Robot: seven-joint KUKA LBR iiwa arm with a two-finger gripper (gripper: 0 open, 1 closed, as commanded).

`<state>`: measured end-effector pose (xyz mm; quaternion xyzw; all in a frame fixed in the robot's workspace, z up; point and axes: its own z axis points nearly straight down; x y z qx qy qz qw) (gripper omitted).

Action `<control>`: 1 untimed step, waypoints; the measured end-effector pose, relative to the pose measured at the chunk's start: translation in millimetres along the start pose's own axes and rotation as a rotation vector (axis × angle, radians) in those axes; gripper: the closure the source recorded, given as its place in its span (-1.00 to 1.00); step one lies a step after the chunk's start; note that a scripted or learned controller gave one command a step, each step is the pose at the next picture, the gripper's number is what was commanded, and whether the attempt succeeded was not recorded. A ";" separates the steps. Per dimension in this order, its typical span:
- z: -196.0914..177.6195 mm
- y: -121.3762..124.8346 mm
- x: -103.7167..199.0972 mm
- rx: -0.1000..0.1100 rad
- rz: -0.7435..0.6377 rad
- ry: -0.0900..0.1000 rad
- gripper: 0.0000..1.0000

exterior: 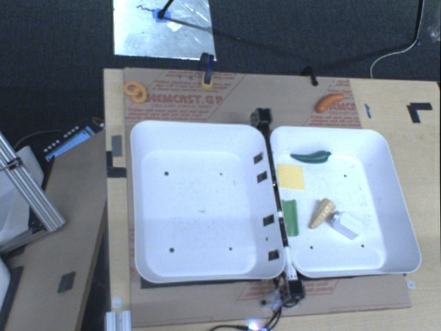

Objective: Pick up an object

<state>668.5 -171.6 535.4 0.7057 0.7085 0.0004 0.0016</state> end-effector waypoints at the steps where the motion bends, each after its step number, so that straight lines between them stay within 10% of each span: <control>1: -0.2 -0.1 16.0 0.000 0.001 0.000 1.00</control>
